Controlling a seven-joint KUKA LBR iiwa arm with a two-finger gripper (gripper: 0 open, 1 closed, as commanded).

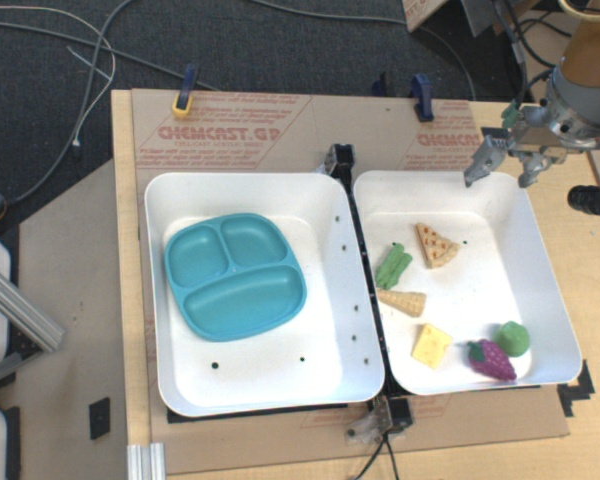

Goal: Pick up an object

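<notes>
Six small food toys lie in the right bin, nearest the waffle wedge, down-left of the spread, unladen claw

A blue tray with three compartments is seen in the left bin. Both bins are set on a cardboard sheet, which is clamped at its far edge by a yellow-handled clamp and a blue clamp. The bins are joined by black clips at the seam. Cables are laid across the dark carpet beyond.
</notes>
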